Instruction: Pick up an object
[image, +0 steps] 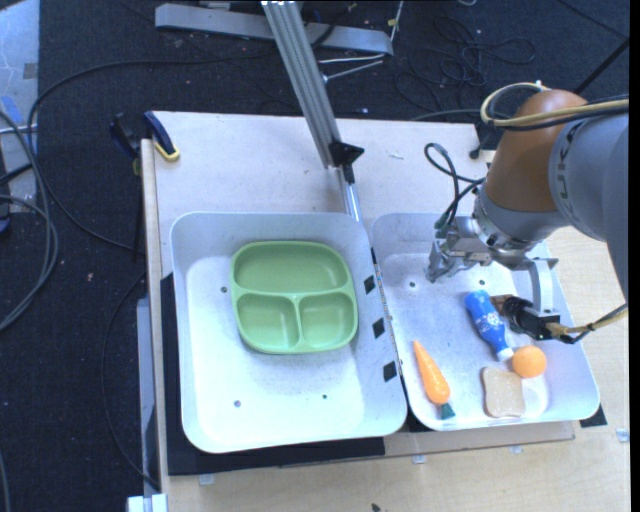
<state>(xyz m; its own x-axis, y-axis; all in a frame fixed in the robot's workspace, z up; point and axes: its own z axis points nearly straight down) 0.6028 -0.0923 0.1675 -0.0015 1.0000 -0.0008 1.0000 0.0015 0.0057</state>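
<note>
While the arm (560, 165) reaches in from the right, start your scan at the left bin (200, 400): a green divided plate (295, 297) sits there, toward the bin's far edge and nearer its right wall than its left. It has one long compartment across the far side and two smaller ones on the near side.

Move on to the right bin (400, 250), and you find the pickable things gathered along its near and right parts. An orange toy carrot (432, 375) with a green tip lies close to the left wall, slanting toward the near edge. A slice of toy bread (503, 392) rests at the near edge, with a small orange ball (529, 361) touching or just beside its far right corner. A blue bottle (487, 321) with a white cap lies tilted just beyond them, its cap end pointing at the ball.

The gripper (441, 266) hangs over the far-left part of that bin, well apart from the carrot and beside the bottle's far end. You see nothing between its fingers, and how wide they stand cannot be told.
</note>
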